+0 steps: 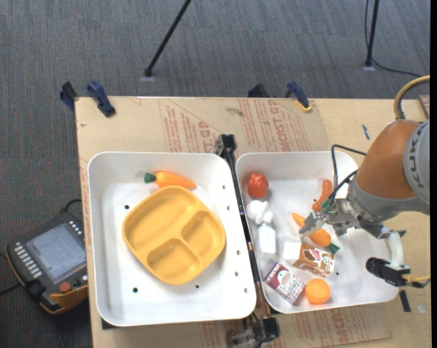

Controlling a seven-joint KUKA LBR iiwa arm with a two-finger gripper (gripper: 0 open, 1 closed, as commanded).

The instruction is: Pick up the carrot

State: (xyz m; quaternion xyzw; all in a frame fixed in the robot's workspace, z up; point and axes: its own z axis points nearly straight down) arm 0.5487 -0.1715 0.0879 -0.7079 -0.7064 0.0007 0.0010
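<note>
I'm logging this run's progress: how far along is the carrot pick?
Done: the gripper is down in the right bin, among orange pieces. In hand: nothing visibly held. Left: a carrot lies in the left bin beside the yellow tray, ungrasped.

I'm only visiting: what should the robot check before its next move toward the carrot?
1. Carrot found, in the left bin beside the yellow plate: ok.
2. Nothing lying on the carrot: ok.
3. Gripper over the carrot: not ok, it is in the right bin.
4. Gripper free of any load: cannot tell.
5. No lookalikes nearby: not ok, an orange piece lies by the gripper.
</note>
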